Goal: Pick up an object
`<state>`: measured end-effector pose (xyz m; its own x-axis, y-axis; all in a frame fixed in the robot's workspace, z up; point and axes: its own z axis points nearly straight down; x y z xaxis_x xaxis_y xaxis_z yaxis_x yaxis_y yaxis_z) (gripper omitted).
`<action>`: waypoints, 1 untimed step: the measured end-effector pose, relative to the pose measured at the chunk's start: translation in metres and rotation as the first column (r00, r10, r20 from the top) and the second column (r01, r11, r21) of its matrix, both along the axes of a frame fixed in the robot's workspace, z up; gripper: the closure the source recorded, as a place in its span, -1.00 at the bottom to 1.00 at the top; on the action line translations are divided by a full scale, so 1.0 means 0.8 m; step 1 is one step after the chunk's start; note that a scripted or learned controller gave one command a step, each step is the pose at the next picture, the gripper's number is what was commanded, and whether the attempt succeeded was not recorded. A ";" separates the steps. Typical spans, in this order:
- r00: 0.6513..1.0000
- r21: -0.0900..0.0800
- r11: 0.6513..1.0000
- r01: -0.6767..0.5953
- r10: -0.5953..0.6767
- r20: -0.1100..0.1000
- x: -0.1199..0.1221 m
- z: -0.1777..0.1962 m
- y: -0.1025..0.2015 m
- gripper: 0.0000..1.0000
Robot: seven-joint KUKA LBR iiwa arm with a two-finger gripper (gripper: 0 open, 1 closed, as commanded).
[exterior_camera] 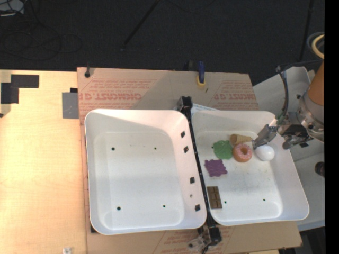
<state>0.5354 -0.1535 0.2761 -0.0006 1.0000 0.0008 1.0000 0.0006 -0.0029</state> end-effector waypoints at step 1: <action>1.000 0.001 1.000 0.000 0.000 -0.001 0.000 0.012 -0.001 1.00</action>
<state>0.5353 -0.1542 0.2856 -0.0007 1.0000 0.0014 1.0000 0.0007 -0.0044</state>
